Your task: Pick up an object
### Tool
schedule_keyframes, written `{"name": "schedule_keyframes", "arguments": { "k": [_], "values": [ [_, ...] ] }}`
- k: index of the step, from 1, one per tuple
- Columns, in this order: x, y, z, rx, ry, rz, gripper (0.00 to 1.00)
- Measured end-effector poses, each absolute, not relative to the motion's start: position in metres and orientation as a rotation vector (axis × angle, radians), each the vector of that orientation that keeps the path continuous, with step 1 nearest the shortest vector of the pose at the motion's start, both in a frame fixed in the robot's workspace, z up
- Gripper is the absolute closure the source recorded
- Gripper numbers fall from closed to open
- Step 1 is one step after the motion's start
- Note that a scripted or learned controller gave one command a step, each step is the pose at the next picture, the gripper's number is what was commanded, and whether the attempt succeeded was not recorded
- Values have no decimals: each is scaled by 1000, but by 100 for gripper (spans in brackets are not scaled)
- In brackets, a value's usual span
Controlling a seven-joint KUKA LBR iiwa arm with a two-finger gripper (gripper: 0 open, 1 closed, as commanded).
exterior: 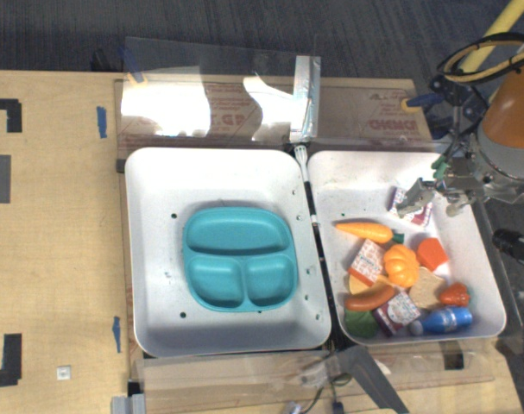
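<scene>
Teal sectioned tray (239,259) inside left white bin (149,188); clear plastic sheet (218,97) behind bin; blue tape (101,121) left of sheet.

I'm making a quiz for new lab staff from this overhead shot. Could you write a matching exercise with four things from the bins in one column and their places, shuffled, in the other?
Things:
1. teal tray
2. carrot
3. blue bottle
4. gripper

Places:
A. near edge of the right bin, by its right corner
B. middle of the left bin
C. over the right bin's far right part
D. right bin, just right of the divider

Pairs: 1-B, 2-D, 3-A, 4-C
</scene>
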State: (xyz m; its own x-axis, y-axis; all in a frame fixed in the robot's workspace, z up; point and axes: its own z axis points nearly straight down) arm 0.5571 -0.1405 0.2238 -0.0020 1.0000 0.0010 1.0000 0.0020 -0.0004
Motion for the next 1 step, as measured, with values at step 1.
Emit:
{"name": "schedule_keyframes", "arguments": {
  "k": [1],
  "values": [
    [575, -139, 107, -2310, -2156, -29, 0]
  ]
}}
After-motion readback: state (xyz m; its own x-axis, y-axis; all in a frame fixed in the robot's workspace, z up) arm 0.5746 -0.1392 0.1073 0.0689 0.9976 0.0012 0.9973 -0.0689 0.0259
